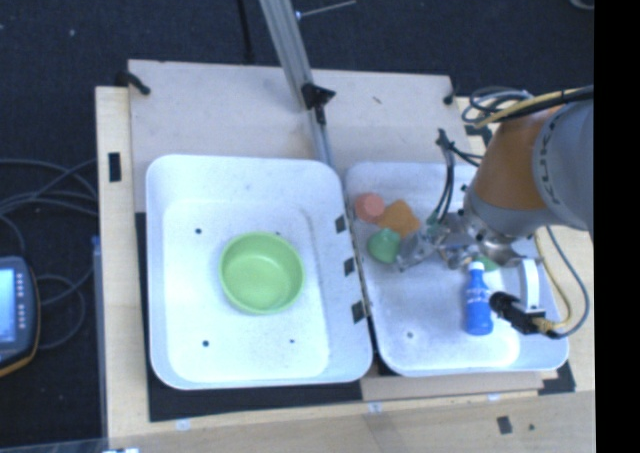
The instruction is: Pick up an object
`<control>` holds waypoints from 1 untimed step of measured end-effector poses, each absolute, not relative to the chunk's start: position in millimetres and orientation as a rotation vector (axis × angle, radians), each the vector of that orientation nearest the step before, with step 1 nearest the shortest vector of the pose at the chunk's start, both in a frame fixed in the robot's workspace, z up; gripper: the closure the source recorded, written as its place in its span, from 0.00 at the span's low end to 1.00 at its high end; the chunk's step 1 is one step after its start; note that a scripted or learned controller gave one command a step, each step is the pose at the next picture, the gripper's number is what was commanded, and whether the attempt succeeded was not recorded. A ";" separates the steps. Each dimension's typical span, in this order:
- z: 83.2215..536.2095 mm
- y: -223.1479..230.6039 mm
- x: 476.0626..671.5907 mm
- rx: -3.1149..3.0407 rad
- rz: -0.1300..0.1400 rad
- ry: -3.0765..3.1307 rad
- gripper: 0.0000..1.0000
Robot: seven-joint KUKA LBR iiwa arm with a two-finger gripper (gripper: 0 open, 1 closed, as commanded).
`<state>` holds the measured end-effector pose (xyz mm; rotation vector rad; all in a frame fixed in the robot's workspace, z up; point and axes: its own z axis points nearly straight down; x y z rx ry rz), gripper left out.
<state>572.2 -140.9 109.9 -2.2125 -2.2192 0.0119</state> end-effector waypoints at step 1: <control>119.6 -140.0 573.9 -2.210 0.012 -2.222 1.00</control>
